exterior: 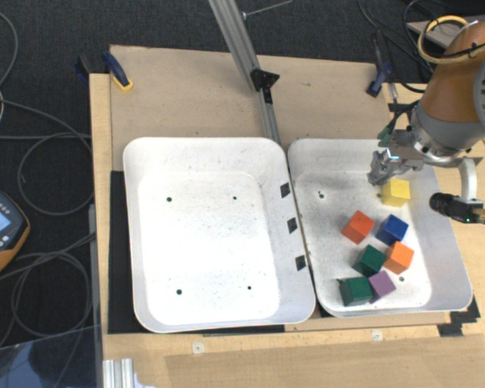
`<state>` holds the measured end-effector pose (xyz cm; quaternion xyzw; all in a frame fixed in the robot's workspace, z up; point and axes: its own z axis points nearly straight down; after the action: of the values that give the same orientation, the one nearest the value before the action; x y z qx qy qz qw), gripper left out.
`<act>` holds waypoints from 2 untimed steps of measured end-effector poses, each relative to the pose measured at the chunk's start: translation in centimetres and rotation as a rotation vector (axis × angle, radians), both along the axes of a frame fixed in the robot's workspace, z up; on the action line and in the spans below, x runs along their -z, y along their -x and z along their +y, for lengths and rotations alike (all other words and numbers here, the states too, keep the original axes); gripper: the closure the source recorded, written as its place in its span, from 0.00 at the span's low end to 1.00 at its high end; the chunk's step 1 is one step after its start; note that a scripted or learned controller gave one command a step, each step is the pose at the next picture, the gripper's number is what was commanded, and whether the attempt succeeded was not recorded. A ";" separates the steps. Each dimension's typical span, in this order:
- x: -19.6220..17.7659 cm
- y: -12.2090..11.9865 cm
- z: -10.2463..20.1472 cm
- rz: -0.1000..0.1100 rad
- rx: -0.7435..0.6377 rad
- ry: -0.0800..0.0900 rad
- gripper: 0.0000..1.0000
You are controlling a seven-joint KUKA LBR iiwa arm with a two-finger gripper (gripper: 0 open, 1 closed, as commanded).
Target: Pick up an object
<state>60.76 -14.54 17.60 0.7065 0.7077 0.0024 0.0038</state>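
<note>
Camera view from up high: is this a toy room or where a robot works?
Probably a robot lab bench: a robot arm reaches over two white bins, colored blocks lie in one, and cables trail across the floor.

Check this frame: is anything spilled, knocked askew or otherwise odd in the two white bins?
Nothing stands out. The small coloured blocks, including the yellow cube beside the end effector, all lie inside the right-hand shallow white bin. The left-hand shallow white bin shows just dark speckles. Neither bin looks damaged or tipped.
</note>
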 end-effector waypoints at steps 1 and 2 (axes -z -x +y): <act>-4.6 -0.4 0.5 0.002 0.000 -0.001 1.00; -6.7 -0.5 0.6 0.004 0.000 -0.001 1.00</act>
<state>61.31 -13.98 24.32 0.7066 0.7077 0.0014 0.0022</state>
